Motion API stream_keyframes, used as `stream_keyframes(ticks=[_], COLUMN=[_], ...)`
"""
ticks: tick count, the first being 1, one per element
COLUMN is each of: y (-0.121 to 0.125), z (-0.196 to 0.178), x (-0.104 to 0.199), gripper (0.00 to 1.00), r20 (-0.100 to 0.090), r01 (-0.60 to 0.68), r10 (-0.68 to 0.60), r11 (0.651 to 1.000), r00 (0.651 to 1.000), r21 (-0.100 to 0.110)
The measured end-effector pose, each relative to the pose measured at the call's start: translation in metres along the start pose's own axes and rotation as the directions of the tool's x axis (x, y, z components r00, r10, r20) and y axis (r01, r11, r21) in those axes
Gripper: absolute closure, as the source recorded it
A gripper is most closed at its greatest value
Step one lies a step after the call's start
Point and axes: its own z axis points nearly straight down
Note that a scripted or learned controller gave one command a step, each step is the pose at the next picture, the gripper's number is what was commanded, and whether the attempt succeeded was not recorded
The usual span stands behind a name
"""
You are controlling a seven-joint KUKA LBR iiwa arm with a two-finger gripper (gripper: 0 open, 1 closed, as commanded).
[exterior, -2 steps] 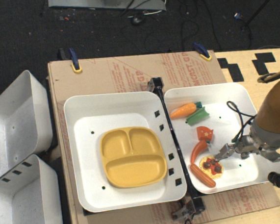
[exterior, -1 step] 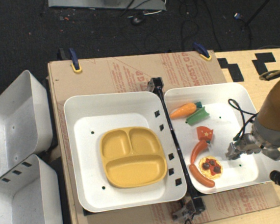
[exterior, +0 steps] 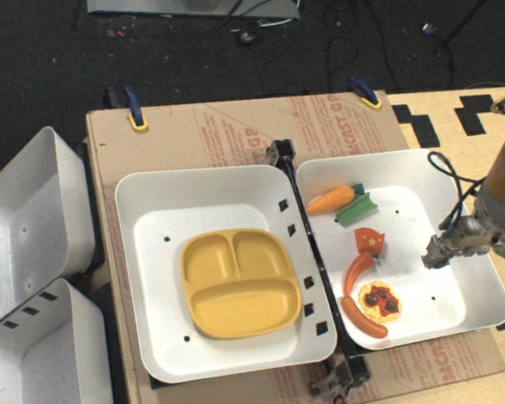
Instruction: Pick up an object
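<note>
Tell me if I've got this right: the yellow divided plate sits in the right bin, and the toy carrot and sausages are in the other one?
Not quite. The camera view shows the yellow divided plate in the left bin; the toy carrot and sausages lie in the right bin.

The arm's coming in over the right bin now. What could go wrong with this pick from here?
1. The toys in the right bin sit bunched: the pizza slice, two sausages and the red piece lie close, so a grasp may catch two or nudge them apart.
2. The end effector is near the bin's right side, away from the toys; it could clip the wall.
3. The carrot is round and may slip.
</note>
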Motion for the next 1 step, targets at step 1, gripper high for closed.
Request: stream_keyframes(ticks=[1], y=[-0.0019], z=[-0.0625], x=[-0.0033], gripper=[1.00], r20=[0.001], r01=[0.000], r10=[0.000], r11=[1.000], r00=[1.000], r21=[-0.001])
